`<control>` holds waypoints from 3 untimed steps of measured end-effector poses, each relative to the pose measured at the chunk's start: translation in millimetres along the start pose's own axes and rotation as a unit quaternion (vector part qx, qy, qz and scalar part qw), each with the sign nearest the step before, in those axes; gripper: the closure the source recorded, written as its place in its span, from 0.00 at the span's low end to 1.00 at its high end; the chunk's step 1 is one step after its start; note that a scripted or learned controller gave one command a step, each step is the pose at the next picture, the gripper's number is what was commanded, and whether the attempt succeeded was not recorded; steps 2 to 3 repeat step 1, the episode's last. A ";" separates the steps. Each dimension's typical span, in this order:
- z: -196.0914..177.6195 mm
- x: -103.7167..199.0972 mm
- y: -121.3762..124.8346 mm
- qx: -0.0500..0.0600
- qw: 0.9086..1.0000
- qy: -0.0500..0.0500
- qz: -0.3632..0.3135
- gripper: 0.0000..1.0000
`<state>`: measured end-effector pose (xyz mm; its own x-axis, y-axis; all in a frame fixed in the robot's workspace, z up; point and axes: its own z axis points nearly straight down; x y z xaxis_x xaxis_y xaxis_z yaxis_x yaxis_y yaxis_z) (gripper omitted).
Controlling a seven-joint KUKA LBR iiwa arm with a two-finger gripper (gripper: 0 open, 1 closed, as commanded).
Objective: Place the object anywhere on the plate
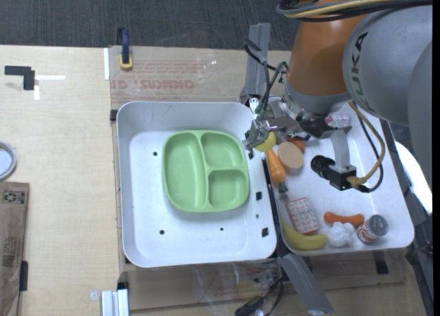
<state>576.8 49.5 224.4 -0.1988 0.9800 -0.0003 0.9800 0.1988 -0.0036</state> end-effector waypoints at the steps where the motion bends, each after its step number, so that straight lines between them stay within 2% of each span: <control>1: -0.1 -0.2 0.0 0.000 1.000 0.000 0.000 0.00; 3: -0.1 -0.2 0.0 0.000 1.000 0.000 0.000 0.00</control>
